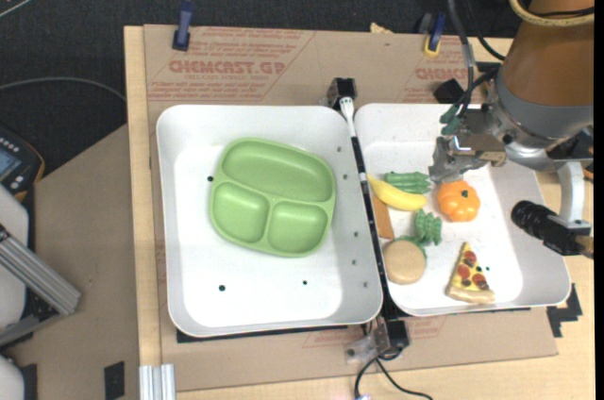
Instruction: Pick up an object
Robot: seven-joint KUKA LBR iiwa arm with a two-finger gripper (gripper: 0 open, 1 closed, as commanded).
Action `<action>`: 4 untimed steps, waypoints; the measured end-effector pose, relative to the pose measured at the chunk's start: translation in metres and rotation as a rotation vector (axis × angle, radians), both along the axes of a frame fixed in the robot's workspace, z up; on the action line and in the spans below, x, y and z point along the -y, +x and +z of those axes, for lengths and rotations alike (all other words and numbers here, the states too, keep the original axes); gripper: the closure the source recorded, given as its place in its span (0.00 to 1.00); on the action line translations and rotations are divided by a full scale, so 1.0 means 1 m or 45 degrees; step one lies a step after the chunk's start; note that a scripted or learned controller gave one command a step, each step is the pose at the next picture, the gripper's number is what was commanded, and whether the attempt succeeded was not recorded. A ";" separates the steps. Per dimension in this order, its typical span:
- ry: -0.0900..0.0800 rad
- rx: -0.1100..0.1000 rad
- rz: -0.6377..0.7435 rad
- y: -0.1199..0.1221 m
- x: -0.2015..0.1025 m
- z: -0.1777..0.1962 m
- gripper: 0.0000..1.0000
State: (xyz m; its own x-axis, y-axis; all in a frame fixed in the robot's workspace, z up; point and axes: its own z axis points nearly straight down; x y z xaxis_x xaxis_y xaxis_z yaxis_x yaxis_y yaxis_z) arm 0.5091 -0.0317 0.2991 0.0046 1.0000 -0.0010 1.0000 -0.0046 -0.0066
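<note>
Above the right bin [528, 285], near its far edge, we saw the gripper [451, 164] hovering by the orange fruit [458, 201], which lay unlifted, so picking remained undone.

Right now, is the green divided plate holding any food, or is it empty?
Empty. The green divided plate lies in the left bin, and all three compartments show bare green. The toy foods lie in the right bin.
</note>
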 end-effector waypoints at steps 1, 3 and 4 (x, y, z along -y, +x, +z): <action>0.001 -0.001 0.001 0.007 0.022 -0.056 1.00; -0.004 0.010 -0.007 -0.030 0.055 -0.024 1.00; 0.006 -0.006 0.011 -0.032 0.000 -0.120 1.00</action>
State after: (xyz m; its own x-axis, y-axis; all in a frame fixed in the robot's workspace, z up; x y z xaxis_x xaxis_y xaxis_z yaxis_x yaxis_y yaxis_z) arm 0.4774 -0.0318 0.1790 -0.0038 1.0000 0.0035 0.9999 0.0038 -0.0116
